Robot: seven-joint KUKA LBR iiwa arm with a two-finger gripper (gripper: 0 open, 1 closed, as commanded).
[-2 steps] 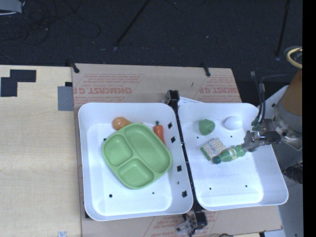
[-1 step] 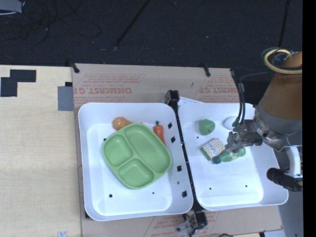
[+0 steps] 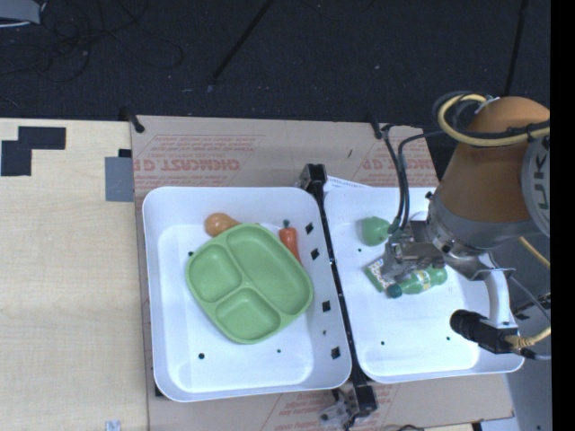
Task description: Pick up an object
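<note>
Two white bins [image 3: 180, 366] are sitting side by side; the hand [image 3: 409, 257] is hovering over a green bottle [image 3: 415, 282] at 3 o'clock, grip unclear, needing slow lowering.

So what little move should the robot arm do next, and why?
Probably lift the tool slowly, straight up, to test the grasp. It sits low in the right white bin, right over the green plastic bottle lying beside a small green round object. I cannot tell whether it grips the bottle.
</note>
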